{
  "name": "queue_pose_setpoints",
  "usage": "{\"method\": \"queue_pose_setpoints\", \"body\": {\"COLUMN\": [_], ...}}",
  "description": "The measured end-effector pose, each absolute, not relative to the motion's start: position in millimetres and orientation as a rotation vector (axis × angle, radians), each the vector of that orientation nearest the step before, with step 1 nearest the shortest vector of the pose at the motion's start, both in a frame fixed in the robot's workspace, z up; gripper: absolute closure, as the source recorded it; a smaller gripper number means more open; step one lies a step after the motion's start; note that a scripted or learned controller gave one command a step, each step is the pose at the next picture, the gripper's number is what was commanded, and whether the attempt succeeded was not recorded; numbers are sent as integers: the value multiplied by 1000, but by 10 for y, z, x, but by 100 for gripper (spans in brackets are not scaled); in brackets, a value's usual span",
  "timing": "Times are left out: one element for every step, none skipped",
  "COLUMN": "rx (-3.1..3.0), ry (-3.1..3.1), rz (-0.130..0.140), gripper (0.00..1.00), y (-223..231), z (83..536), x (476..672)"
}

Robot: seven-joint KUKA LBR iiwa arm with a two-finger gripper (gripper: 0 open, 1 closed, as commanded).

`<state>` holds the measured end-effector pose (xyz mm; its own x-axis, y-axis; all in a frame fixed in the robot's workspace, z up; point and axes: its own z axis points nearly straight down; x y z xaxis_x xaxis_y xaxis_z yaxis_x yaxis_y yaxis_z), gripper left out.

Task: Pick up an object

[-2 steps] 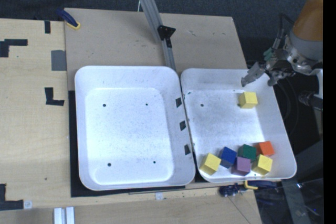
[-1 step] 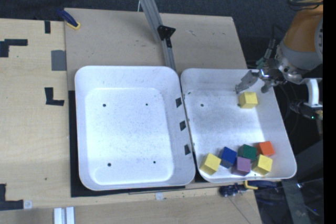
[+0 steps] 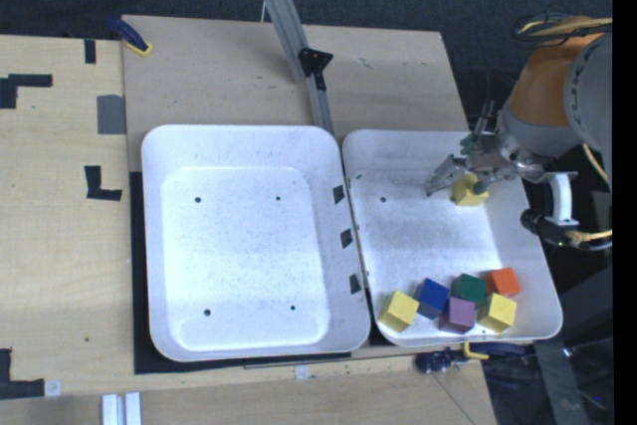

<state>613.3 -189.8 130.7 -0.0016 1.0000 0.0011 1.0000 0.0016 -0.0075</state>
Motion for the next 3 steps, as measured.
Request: {"method": "queue_pose_setpoints", "body": {"rx": [-2218, -2223, -2221], "ry": [-2224, -2227, -2225], "rz": [2, -4, -2], "gripper": [100, 100, 100], "y": [-1903, -1910, -1908], "z": [1448, 2084, 2376], "x": [6150, 6136, 6144]}}
